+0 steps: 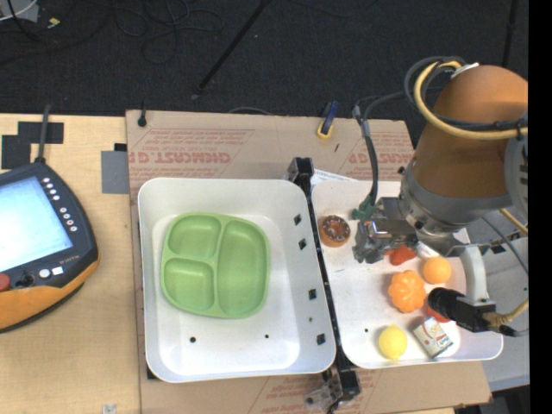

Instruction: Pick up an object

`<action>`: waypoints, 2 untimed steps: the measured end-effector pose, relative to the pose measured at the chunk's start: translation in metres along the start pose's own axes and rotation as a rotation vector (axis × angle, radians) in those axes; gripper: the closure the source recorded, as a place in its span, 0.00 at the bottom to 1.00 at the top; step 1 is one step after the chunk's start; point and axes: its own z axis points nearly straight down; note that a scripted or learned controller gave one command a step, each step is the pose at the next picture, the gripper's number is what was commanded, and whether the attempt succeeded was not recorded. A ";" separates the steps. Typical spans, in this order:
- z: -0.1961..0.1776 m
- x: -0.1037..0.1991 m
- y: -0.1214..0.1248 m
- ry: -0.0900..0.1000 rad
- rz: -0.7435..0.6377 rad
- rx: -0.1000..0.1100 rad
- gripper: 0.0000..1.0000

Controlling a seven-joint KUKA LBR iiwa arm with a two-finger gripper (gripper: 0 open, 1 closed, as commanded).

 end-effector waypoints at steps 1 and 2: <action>-0.061 0.050 -0.020 0.000 -0.001 -0.009 1.00; -0.155 0.082 -0.020 0.001 0.000 -0.013 1.00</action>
